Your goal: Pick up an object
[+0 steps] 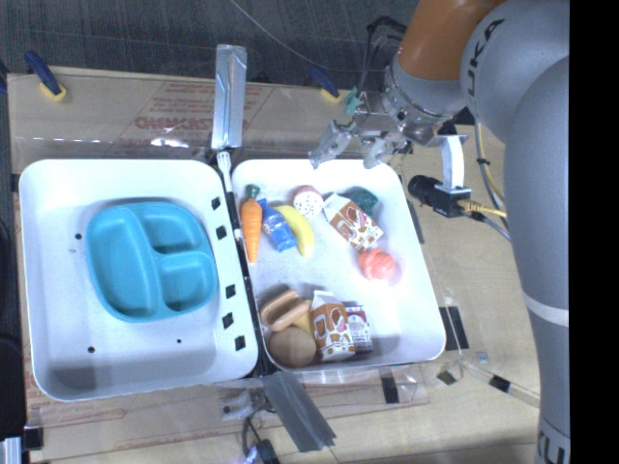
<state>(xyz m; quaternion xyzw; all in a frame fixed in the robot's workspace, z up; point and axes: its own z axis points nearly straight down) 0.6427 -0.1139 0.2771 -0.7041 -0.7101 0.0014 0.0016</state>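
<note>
Gripper (350, 147) open, holding nothing, poised above right bin (422, 288) far rim (likely lining up on the banana (299, 228)).

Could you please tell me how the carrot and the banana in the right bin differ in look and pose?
The carrot is orange with a green top and tapers to a point; the banana is yellow and gently curved. The carrot lies against the bin's left wall, almost straight up and down the picture; the banana lies further right, slanted, beyond the blue bottle. Both are toy foods lying flat in the right bin.
</note>
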